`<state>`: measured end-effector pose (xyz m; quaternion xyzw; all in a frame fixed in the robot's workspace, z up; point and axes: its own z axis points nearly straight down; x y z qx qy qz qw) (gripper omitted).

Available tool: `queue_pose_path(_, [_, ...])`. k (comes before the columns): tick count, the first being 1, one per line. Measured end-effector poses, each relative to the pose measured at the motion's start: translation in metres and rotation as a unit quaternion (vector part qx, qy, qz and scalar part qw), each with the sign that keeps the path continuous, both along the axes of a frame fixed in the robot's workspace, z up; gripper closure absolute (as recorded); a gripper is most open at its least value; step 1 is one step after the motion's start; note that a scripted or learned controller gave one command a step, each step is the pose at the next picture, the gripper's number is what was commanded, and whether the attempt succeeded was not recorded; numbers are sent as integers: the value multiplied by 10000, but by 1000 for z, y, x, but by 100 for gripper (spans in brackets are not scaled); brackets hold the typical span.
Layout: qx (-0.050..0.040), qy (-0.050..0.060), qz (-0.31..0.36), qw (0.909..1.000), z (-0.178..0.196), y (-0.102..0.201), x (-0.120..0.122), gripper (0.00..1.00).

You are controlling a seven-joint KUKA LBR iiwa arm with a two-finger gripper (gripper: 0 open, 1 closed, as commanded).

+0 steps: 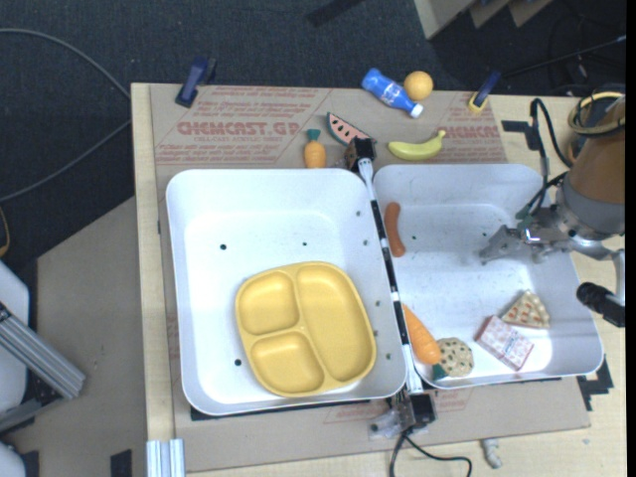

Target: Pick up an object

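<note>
Your right bin (467, 182) holds 5 items: 1 sausage (394, 228) at its left wall, 1 carrot (421, 337), 1 cookie (455, 356), 1 pink packet (505, 343), 1 pizza slice (526, 311). Gripper (517, 238) hovers over bare floor, clutching nothing; whether released or clenched, can't tell. Left bin (199, 217): 1 yellow tray (303, 326).
</note>
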<state>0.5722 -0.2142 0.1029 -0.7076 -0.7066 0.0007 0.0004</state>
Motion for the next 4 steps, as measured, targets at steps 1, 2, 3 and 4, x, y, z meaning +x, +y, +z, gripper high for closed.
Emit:
queue_pose_path(1, [-4, -17, 12, 10000, -18, 11, 58, 0])
queue_pose_path(2, [46, 19, 20, 10000, -19, -6, -34, 0])
queue_pose_path(3, [36, 10, 18, 10000, -19, -7, -79, 0])
queue_pose_path(4, [2, -14, 14, 10000, -18, 2, 13, 0])
